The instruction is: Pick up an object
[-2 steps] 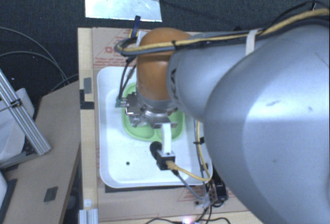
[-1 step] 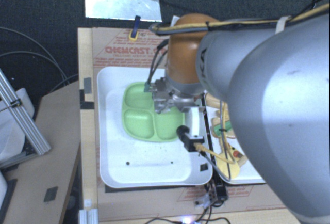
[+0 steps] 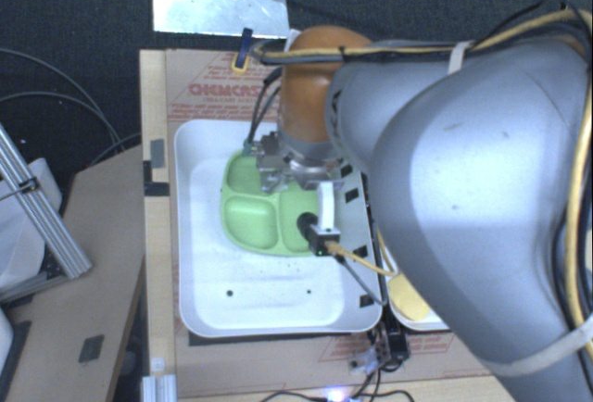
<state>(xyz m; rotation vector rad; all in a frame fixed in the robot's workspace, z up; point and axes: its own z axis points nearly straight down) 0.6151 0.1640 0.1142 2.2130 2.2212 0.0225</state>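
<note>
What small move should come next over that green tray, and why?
Probably a short straight lift to test the grasp: the wrist sits low over the green divided tray in the left white bin, and it hides the fingertips, so nothing confirms a hold.

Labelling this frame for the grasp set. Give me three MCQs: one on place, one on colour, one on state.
1. Where is the tray?
A. In the left bin
B. On the cardboard
C. On the foil sheet

2. What colour is the tray?
A. Red
B. Light green
C. Black

3. How does the tray lie?
A. Flat on the bin floor, hollows up
B. Lifted clear of the bin
C. Standing on edge

Answers:
1 A, it sits within the left bin's white walls.
2 B, its surface is pale green.
3 A, its hollows face the camera, with the arm above its right part.
</note>
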